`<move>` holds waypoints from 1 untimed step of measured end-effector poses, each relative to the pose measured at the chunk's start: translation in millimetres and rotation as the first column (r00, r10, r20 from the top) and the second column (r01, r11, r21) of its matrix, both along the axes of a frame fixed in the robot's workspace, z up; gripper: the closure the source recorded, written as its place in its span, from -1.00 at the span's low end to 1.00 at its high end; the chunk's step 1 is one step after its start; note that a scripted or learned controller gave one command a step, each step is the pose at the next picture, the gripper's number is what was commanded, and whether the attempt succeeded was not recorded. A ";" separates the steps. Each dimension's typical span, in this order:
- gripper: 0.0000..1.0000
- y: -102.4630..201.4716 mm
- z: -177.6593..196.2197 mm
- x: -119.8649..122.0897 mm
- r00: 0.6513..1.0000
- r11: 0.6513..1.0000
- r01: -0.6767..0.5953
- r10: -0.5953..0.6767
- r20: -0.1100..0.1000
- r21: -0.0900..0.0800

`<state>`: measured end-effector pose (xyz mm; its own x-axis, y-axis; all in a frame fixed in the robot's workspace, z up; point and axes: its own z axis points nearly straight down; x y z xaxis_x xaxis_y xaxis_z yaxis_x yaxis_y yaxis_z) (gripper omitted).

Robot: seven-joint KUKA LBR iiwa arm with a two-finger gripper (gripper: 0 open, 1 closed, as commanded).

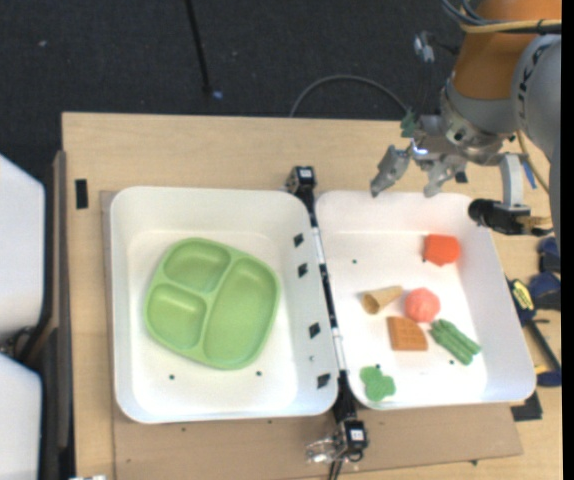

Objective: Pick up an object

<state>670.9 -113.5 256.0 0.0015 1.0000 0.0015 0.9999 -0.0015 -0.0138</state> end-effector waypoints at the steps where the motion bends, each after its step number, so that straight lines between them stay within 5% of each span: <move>1: -1.00 0.4 7.9 1.8 1.000 1.000 -0.001 0.001 0.012 -0.001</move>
<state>672.7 -113.1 263.9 0.0003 1.0000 0.0008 1.0000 -0.0003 -0.0016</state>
